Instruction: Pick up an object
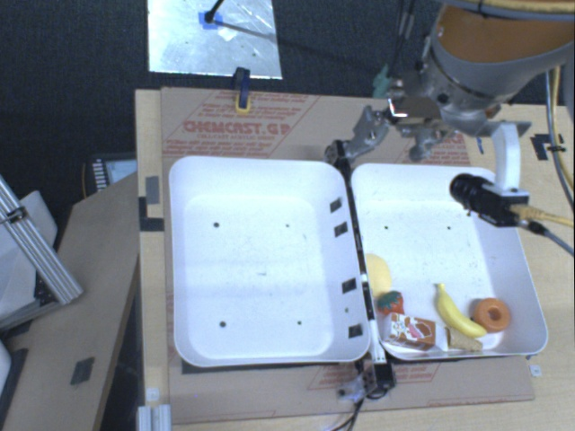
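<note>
Several small objects lie in the near part of the right bin (512, 268). A pale yellow fruit (378, 272) rests against the divider, with a small red item (391, 302) and a printed carton (411, 330) just in front of it. A banana (453, 310) and an orange ring (491, 314) lie toward the near right corner. My gripper (349, 149) hangs over the far end of the divider between the bins, well away from these objects, with nothing seen in it.
The left bin (184, 241) sits beside the right one on a cardboard sheet (260, 124). A black camera unit (485, 200) on the arm overhangs the right bin. A shiny metal plate (214, 25) lies beyond the bench.
</note>
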You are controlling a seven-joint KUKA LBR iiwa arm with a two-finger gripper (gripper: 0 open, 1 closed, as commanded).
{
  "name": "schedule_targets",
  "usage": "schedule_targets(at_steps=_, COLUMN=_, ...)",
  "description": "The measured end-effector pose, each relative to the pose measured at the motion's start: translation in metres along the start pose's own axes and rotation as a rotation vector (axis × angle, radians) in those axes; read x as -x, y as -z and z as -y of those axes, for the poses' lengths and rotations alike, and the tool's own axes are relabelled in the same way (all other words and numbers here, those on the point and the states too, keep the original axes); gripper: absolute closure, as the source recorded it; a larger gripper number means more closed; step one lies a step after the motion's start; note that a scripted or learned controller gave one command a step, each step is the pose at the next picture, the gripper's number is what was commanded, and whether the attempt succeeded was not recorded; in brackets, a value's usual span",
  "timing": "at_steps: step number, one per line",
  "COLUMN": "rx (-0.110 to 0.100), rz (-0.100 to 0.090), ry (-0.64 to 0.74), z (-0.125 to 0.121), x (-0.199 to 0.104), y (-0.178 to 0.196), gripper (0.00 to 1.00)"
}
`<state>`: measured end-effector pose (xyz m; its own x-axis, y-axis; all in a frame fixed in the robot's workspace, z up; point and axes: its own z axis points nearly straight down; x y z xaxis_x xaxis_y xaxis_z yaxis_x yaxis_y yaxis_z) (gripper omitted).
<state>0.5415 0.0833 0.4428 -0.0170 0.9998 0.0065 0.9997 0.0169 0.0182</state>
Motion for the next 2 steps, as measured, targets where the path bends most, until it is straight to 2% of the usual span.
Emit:
schedule_targets(at_steps=1, rx=-0.012, rz=0.006, ry=-0.008, z=-0.002, x=0.007, y=0.001, gripper=1.0)
schedule_targets(at_steps=2, rx=-0.021, rz=0.006, ry=-0.007, z=-0.013, x=-0.067, y=-0.056, gripper=1.0)
